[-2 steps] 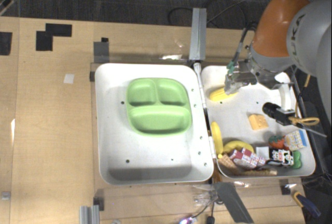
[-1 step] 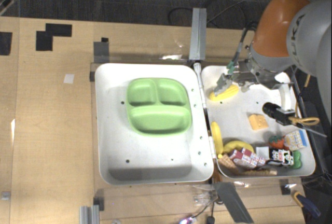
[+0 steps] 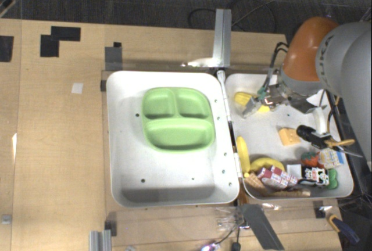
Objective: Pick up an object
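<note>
Camera view, bench seen from above at a slant. Nearest edge: right bin (image 3: pixel 347 186), front rim crowded with clutter — a small printed carton (image 3: pixel 273 175), a banana (image 3: pixel 263 163) lying roughly 9-to-3, a black-and-white box (image 3: pixel 315 175). Just behind, at the bin's 3 o'clock side, a black-handled item (image 3: pixel 313 135) and an orange wedge (image 3: pixel 288 136).

Left bin (image 3: pixel 125 145) carries a green divided tray (image 3: pixel 176 117), well apart from the arm.

Farther back, in the right bin's 11 o'clock corner: a yellow block (image 3: pixel 242 97), the likeliest target. The tool (image 3: pixel 260 100) sits just beside it, low over the bin floor, reaching in from 3 o'clock under the orange band (image 3: pixel 306 49).

Key relation: the block lies at about 9 o'clock from the tool tip, touching or nearly so; contact cannot be resolved. Its long axis looks to run 9-to-3, in line with the approach.

Tool state: cannot tell how far open; nothing is seen clearly between the tips, so no grasp is claimed.

Judgement: a short shift toward 9 o'clock would centre it over the block.
</note>
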### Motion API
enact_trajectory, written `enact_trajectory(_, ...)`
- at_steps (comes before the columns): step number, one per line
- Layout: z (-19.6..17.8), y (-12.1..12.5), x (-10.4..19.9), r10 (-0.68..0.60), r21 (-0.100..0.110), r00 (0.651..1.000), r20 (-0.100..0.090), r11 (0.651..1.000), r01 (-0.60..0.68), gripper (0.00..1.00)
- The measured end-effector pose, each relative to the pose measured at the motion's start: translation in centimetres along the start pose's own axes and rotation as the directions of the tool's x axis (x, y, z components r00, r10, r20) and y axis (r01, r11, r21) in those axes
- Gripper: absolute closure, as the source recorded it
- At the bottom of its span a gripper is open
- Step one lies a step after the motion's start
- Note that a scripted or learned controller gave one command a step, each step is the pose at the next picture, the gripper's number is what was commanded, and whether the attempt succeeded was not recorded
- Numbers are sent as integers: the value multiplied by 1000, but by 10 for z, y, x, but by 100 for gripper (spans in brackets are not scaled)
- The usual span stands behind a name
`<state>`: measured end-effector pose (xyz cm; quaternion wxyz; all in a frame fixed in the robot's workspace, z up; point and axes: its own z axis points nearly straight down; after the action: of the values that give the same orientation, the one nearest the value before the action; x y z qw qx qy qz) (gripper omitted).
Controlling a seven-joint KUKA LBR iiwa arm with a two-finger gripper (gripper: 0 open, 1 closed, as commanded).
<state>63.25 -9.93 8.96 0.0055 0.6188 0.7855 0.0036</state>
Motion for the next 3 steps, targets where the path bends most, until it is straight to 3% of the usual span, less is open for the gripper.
enact_trajectory(1,0,2,9,217,2,976,-1,976,-217,0)
enact_trajectory(2,-13,5,10,212,-5,977,-2,977,-212,100)
enact_trajectory(3,-104,35,53,276,6,961,-1,961,-276,100)
